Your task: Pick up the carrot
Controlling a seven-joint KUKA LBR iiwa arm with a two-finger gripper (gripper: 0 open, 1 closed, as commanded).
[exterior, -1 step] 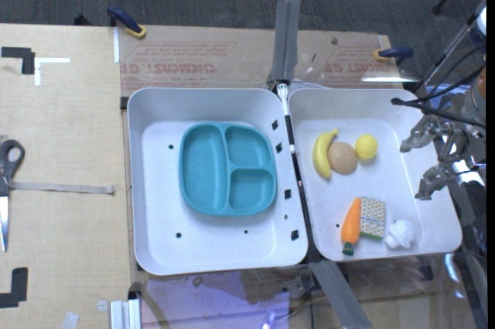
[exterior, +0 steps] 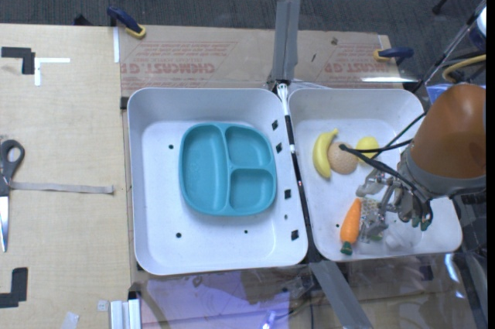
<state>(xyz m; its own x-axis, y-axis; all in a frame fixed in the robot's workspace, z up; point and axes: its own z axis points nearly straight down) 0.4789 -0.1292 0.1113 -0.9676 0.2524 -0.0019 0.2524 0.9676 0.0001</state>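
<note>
An orange carrot (exterior: 350, 223) with a dark green stem end lies in the right bin (exterior: 394, 112), near its front edge, pointing toward the front. My gripper (exterior: 374, 217) hangs just to the right of the carrot, low over the bin floor. Its metal fingers point down beside the carrot, and the carrot is not between them. The arm's orange band (exterior: 456, 135) sits above and to the right of the gripper.
A yellow banana (exterior: 322, 153), a tan round fruit (exterior: 341, 158) and a yellow lemon (exterior: 368, 146) lie at the back of the right bin. A teal divided plate (exterior: 229, 169) lies in the left bin (exterior: 155, 188). Scissors (exterior: 6, 165) rest on the bench at far left.
</note>
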